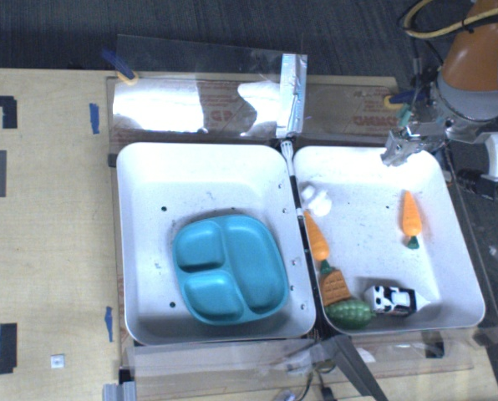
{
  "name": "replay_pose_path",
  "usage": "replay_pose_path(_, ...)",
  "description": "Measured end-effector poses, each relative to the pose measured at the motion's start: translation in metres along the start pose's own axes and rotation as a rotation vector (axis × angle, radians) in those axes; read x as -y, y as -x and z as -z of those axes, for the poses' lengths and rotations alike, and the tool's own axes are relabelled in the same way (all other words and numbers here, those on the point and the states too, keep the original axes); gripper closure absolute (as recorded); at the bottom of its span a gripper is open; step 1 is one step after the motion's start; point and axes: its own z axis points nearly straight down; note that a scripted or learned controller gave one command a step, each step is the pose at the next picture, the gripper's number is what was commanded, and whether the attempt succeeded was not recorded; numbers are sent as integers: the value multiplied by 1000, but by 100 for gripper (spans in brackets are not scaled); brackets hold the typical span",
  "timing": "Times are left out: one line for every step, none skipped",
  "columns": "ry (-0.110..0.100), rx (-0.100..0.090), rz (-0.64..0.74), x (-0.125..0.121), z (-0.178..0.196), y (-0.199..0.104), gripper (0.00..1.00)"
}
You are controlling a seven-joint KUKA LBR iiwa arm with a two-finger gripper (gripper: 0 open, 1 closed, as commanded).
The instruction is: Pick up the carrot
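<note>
I am looking at the carrot (410, 214). It is lying flat on the floor of the right bin (454, 253), near the right wall, with its green end pointing toward the front. Nothing is touching it. So the pick is not done yet, and I think I am only at the reaching step.

The fingers (397, 151) are hanging over the back corner of the same bin, near the carrot but apart from it. I cannot tell if they are released or clenched, and I am seeing nothing between them.

Next, I think they are needing to come forward, drop down over the carrot's middle and close across its thin body.

The grey arm (470, 73) is reaching in from the right, bent down over the tabletop (40, 224).

Another long orange toy (316, 239) is lying by the left wall, so I am being careful not to mix them up.
</note>
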Motion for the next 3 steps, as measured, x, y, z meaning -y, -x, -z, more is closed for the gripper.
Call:
replay_pose_path(-5,1,-2,2,-3,1,0)
replay_pose_path(-10,-1,-149,17,-60,44,0)
replay_pose_path(-2,-5,1,22,-122,66,0)
